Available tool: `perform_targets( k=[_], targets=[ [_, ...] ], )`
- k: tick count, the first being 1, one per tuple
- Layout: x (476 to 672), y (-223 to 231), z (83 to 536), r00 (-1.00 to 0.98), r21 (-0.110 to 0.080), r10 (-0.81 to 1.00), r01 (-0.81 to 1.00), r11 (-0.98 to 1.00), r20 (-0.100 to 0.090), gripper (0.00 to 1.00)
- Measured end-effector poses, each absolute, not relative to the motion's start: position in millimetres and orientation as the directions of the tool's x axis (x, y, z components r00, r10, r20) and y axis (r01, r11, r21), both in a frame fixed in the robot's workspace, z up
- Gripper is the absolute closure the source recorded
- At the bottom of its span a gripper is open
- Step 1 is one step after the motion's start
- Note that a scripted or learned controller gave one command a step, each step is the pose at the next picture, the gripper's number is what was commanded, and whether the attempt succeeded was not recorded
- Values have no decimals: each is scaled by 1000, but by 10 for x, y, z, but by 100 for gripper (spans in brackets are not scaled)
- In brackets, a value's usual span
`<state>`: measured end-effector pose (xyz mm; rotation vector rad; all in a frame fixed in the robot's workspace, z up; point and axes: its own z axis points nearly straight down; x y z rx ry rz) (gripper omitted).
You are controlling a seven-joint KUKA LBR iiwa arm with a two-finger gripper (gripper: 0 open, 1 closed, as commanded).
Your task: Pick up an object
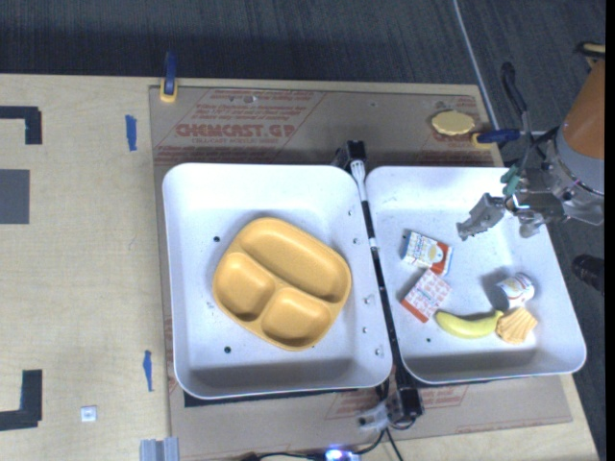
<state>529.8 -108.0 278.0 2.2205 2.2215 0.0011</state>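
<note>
Underneath, pale wooden bench (77, 286)

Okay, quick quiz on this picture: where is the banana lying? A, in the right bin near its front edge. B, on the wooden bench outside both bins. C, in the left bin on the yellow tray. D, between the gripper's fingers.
A: the banana lies on the floor of the right bin near its front edge, while the gripper hangs farther back over that bin.
</note>
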Motion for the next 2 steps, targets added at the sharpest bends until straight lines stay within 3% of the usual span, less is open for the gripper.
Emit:
perform_targets(
  k=[1, 2],
  targets=[
    [5532, -1023, 1013, 1, -2, 1000, 1000, -1, 1, 0],
    [5543, -1025, 1120, 2, 3, 1000, 1000, -2, 0, 100]
  ],
)
